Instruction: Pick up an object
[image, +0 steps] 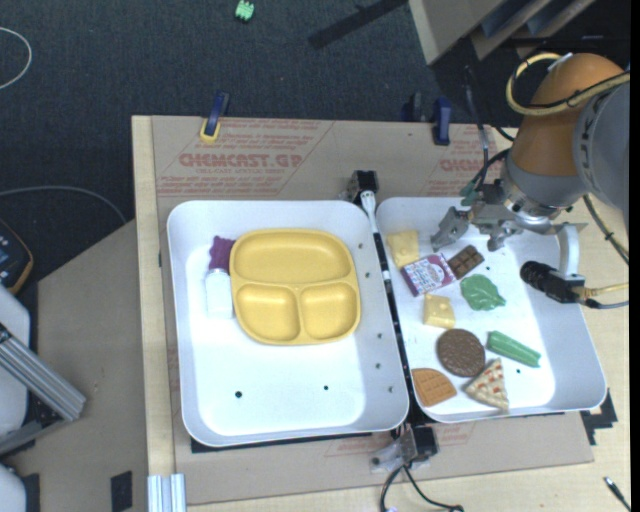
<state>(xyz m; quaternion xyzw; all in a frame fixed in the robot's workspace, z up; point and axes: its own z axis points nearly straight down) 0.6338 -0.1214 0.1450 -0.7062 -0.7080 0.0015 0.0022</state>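
The gripper (470, 228) is hovering at the upper right of the frame, fingers spread wide and holding nothing, just above the chocolate bar (465, 262) in the right bin (575, 350).

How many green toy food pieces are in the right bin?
2. A leafy green piece lies mid-bin, right of the yellow cheese cube; a long green piece lies nearer the front right. Others might hide beneath the gripper.

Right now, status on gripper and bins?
Gripper over right bin, fingers spread, nothing between. Chocolate piece just below. Yellow tray in left bin.
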